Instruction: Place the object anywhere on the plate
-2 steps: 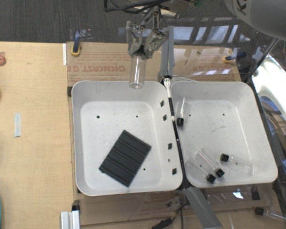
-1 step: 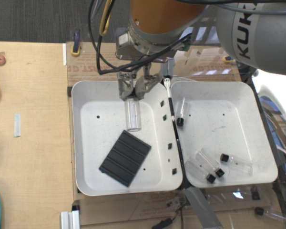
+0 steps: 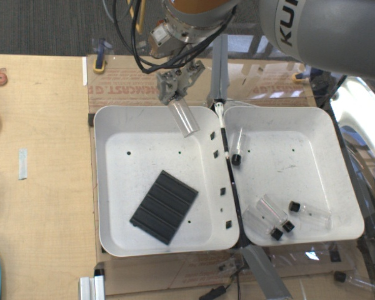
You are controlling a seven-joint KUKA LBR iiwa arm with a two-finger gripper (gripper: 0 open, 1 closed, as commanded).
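Note:
A black ribbed plate (image 3: pixel 164 206) lies flat in the front part of the left bin (image 3: pixel 102 167). My gripper (image 3: pixel 175 96) hangs over that bin's back edge, near the divider. Its fingers are shut on the upper end of a clear plastic tube (image 3: pixel 185 120). The tube slants down and to the right from the fingers, above the bin floor. It sits well behind the plate and slightly to its right.
The right bin (image 3: pixel 339 161) holds several clear tubes with black caps: one (image 3: pixel 237 146) by the divider, two others (image 3: pixel 270 215) (image 3: pixel 309 212) at the front. Cables loop above the gripper. A wooden bench top spreads to the left.

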